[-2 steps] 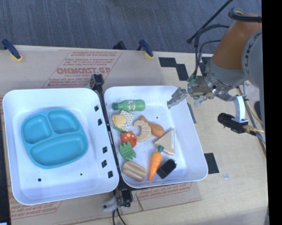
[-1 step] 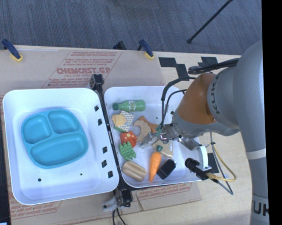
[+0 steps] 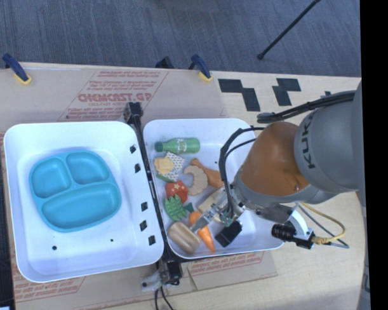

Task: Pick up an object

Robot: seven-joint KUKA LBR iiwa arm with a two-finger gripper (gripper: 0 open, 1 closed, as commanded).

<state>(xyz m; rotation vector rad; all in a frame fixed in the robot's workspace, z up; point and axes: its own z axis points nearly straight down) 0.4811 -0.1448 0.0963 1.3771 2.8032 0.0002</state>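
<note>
The carrot (image 3: 207, 238) lies at the near edge of the right bin (image 3: 199, 125), touching the bread roll (image 3: 183, 237) on its left, with the gripper (image 3: 220, 221) low just beside it. Whether its fingers are parted or pinched, I cannot tell (the wrist hides them). To grasp well, I judge it should straddle the carrot across its narrow width, clear of the roll and the green leafy piece (image 3: 176, 209).

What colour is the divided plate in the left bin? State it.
Light blue; the divided plate shows plainly in the camera view.
</note>
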